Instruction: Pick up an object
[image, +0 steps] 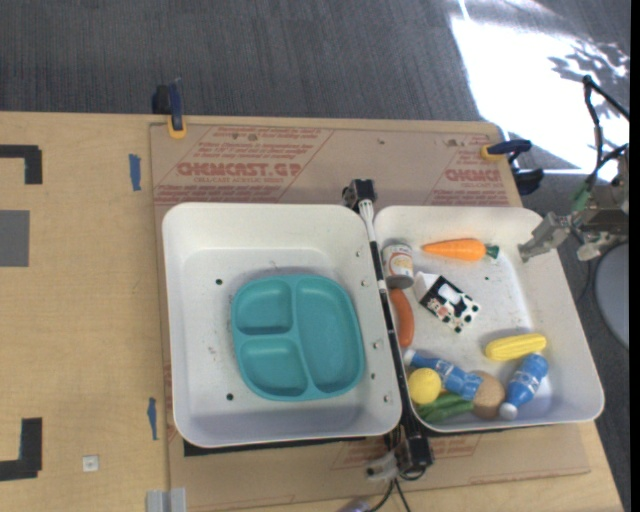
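The right bin (560, 300) holds several toys. An orange carrot (458, 249) lies at its back, with a small brown-capped bottle (398, 260) beside it at the left wall. A reddish sausage (402, 314) and a black-and-white block (447, 302) lie mid-bin. Toward the front are a yellow corn cob (515, 346), a blue bottle (526, 381), a yellow lemon (424, 385), a green pod (449, 407) and a brown potato (488, 394). My gripper (540, 238) hovers over the bin's back right corner, right of the carrot, with nothing seen in it.
The left bin (190, 300) bears a teal divided plate (296, 337). A black clamp (358, 193) stands where the bins meet at the back. Both bins rest on a cardboard sheet (300, 165) on the wooden bench. Cables (600, 120) hang at the far right.
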